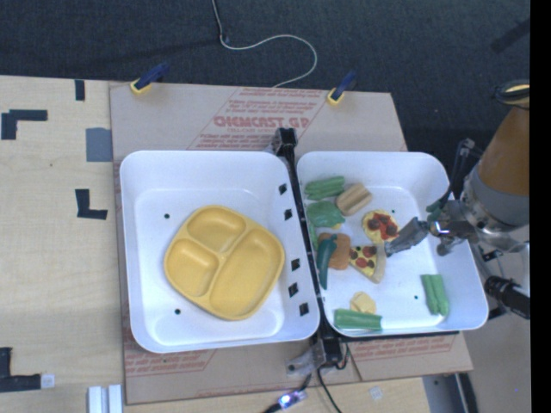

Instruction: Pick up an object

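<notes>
The gripper (pixel 405 241) hangs low over the middle of the right bin (pixel 405 163), its dark fingers pointing toward the cluster of toy food, and from this slant I cannot tell whether they stand apart or together; nothing is visibly caught between them, so the pick looks not yet made and the whole lift is still to come. Closest to the fingertips lie the pizza slice (pixel 368 261), just beside and below them, and the small round pizza (pixel 380 225), just above; either seems the likeliest target. Touching the slice on its far side is a brown croissant-like piece (pixel 342 253), with a dark green vegetable (pixel 325 256) against it. Further out are a bread roll (pixel 353 200), two green pieces (pixel 325 188) (pixel 325 214) near the bin's top left, a yellow chunk (pixel 363 302) and a green bean-like piece (pixel 357 319) by the lower edge, and another green piece (pixel 436 293) well apart at lower right. The crowding near the slice may spoil a clean grip. The left bin (pixel 142 231) holds a yellow divided plate (pixel 224 261).
</notes>
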You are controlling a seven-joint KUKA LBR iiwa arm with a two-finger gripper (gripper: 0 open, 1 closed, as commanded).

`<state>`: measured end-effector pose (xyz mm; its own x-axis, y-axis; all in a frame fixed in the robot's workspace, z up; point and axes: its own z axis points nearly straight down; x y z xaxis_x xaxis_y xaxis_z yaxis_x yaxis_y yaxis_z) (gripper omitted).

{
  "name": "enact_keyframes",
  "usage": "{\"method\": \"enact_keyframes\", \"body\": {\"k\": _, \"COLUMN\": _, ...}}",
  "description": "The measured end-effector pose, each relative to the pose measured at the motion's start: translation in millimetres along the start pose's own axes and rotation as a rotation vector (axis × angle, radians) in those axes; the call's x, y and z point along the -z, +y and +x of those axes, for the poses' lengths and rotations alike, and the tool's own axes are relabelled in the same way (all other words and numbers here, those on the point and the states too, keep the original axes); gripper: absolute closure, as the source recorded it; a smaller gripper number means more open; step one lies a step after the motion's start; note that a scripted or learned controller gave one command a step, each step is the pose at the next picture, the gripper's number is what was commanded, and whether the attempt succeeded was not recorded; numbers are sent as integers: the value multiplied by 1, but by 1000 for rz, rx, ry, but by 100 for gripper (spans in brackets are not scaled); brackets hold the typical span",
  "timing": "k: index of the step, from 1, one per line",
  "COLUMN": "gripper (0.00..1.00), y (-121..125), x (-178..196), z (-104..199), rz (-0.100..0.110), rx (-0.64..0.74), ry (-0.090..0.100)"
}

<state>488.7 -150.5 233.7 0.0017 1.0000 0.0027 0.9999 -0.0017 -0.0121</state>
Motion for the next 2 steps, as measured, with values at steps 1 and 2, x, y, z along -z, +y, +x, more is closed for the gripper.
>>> {"method": "enact_keyframes", "body": {"k": 1, "gripper": 0, "y": 2, "x": 5, "z": 0, "rz": -10, "rx": 3, "ry": -2}}
{"method": "enact_keyframes", "body": {"k": 2, "gripper": 0, "y": -4, "x": -58, "z": 1, "rz": -4, "rx": 2, "ry": -1}}
